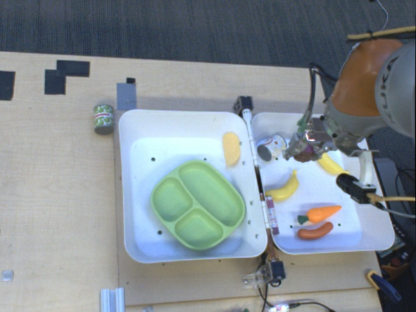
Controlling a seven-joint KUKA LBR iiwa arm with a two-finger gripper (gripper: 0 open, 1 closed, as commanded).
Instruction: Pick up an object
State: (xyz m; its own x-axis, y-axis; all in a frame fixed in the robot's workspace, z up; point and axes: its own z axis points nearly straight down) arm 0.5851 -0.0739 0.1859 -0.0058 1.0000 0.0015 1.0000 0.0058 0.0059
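Closest pick candidate: small yellow plastic piece point(330, 164) lying in the right white bin point(377, 239), just beside the gripper point(304, 147), which is hovering over the bin's upper part. Can't tell the jaws' state, too blurry. A curved yellow plastic banana point(286, 187), orange plastic carrot point(322, 213) and red-brown plastic sausage point(315, 231) are sitting nearer, apart from each other. Best approach: centre over 1 item, descend straight, avoid the bin wall.

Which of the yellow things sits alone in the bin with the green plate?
The pale yellow oval piece beside the green plate; the two bananas lie in the other bin.
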